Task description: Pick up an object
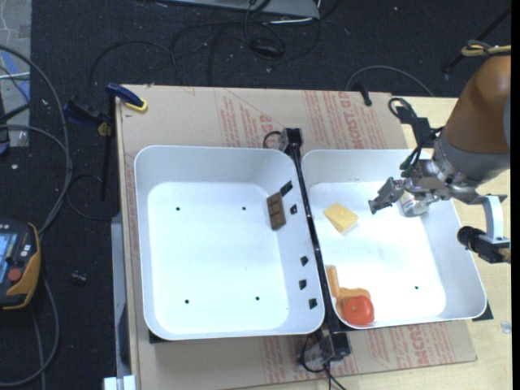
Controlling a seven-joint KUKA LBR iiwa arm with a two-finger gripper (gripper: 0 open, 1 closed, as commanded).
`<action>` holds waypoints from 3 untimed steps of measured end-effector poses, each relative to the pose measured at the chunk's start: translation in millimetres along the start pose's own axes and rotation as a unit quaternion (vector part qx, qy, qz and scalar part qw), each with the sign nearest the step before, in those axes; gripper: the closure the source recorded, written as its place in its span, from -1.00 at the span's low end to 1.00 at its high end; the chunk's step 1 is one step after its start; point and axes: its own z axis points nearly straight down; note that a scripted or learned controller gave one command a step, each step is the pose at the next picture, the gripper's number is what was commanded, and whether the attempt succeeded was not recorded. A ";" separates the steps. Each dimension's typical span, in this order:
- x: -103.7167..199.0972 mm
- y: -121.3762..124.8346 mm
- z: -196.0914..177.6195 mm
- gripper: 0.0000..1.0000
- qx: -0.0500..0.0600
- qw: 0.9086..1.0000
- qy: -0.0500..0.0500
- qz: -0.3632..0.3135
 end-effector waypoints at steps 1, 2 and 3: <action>1.0 4.7 43.5 -1.00 0.000 1.000 0.000 0.000; 7.0 10.5 91.0 -1.00 0.000 1.000 0.000 0.000; 6.5 11.6 78.2 1.00 -0.002 1.000 0.000 0.000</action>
